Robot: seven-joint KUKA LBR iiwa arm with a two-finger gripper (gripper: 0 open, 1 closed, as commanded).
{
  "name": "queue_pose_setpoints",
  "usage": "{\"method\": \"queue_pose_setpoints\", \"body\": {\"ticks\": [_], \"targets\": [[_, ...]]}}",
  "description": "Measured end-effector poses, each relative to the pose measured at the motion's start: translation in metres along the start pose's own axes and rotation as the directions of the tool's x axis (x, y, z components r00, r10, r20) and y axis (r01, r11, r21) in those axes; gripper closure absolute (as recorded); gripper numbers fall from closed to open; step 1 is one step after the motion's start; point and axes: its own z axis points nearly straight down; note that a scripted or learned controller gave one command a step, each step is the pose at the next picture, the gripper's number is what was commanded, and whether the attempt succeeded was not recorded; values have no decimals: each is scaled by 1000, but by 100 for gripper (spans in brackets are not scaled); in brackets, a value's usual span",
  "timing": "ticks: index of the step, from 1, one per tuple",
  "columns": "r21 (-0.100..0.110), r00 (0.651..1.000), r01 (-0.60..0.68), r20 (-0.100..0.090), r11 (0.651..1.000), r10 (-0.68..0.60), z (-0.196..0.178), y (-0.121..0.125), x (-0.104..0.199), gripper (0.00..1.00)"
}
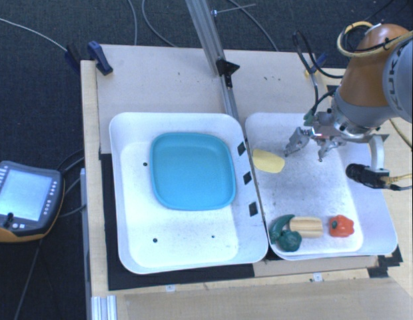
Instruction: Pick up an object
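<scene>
Now the table [166,79] carries two white bins side by side: the left bin [126,245] holds a blue plate [193,171], and my gripper [309,147] hangs over the right bin [306,185] with its fingers spread and nothing between them. Just beside the gripper, near this bin's left wall, lies a yellow object [268,161]. Along the front wall lie a green pepper [284,233], touching a tan block [306,227], and near them a red tomato [340,226].

- 2 white bins: left bin [126,179], right bin [373,205]
- 1 blue plate [193,171]
- 1 yellow piece [268,161], just left of the gripper [309,147]
- 1 green item [285,233]
- 1 tan block [306,227]
- 1 red item [340,226]
</scene>
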Motion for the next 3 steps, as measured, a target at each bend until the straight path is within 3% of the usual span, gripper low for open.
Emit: {"method": "queue_pose_setpoints", "body": {"ticks": [1,2,3], "targets": [[-1,1000,0,0,1000,0,43,-5,0,0],[-6,1000,0,0,1000,0,30,-3,0,100],[-8,1000,1,1,1000,-1,-13,-2,4,100]]}}
